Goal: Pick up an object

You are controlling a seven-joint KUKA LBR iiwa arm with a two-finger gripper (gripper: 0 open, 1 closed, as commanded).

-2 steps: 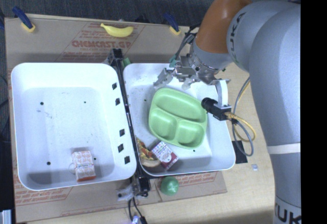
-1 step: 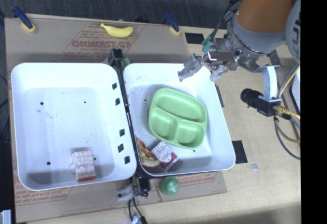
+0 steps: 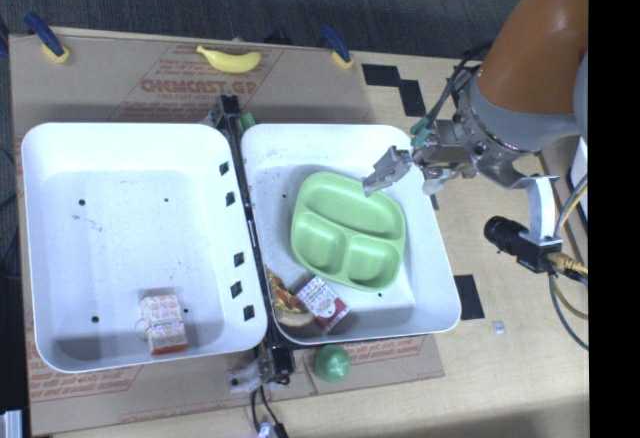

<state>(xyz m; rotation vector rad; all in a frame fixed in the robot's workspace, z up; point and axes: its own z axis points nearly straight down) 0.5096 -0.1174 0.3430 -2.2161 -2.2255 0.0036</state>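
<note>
My gripper (image 3: 385,169) hangs over the right bin (image 3: 262,158), at the upper right corner of the green tray (image 3: 348,231). I cannot tell how my fingers stand; the tip looks to sit just at the tray's rim, perhaps touching it. The tray lies tilted in the middle of the right bin. Below it, at the bin's near edge, lie a red packet (image 3: 322,303) and a snack bag (image 3: 284,294). A small carton (image 3: 163,321) lies in the left bin (image 3: 60,236). A green ball (image 3: 332,362) rests on the table just outside the right bin, and a banana (image 3: 229,57) lies beyond both bins.
</note>
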